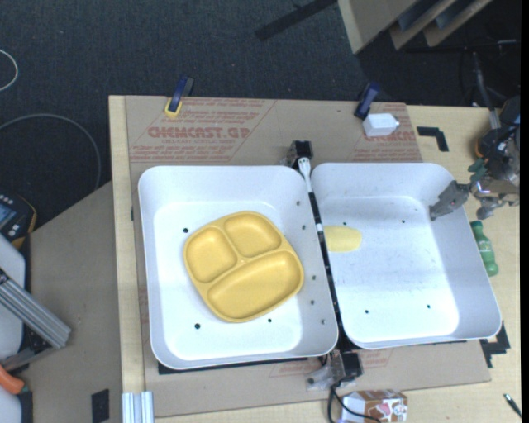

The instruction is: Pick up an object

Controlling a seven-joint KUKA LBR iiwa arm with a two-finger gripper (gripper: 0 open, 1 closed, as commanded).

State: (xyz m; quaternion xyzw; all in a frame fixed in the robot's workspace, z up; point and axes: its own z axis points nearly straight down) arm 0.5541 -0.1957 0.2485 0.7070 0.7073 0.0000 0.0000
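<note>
Yellow lump (342,239) well apart from hand (463,198)

Dark carpet floor (74,49); brown board bench (248,124); wooden furniture (413,21) top right.

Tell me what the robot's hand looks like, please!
At the camera view's right edge, the gripper has a grey metal finger over the right bin. Behind it sits a dark metal wrist block with silvery parts. It is blurry, so finer markings and cables can't be made out.
</note>
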